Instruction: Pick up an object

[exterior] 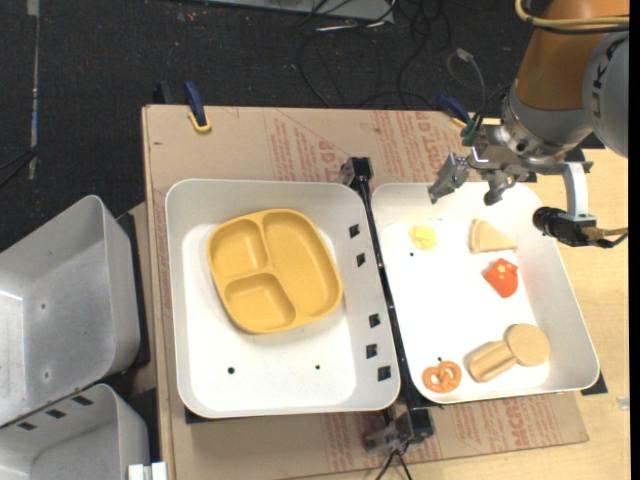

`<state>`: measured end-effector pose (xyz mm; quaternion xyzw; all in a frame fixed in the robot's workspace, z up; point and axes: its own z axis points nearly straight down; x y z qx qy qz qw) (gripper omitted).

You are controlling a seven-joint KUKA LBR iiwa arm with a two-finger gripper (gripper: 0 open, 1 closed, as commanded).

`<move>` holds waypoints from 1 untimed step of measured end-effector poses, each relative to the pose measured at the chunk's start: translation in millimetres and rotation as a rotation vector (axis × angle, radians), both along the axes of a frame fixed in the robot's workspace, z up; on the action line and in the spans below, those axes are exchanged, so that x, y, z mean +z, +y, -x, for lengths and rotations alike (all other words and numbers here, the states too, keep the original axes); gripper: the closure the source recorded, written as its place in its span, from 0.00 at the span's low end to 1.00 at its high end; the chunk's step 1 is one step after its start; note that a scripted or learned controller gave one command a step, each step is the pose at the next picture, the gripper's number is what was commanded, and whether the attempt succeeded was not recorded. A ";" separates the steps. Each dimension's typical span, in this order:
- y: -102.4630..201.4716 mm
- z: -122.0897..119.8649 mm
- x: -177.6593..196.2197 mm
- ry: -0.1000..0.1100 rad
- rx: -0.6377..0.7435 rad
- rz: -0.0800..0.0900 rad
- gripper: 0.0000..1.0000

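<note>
The right bin holds several small items: a yellow lump, a tan wedge, a red piece, a tan mallet-shaped block and an orange pretzel. My gripper hangs over the bin's far edge, above and between the yellow lump and the tan wedge. Its two dark fingers are spread apart with nothing between them.
The left bin carries a yellow divided plate. A black divider with clips runs between the bins. Grey plastic tubs stand off the bench at the left. Cables lie on the dark floor behind.
</note>
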<state>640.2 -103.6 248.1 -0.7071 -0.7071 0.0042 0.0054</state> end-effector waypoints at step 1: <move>0.2 -2.3 8.1 -0.013 0.002 0.002 0.00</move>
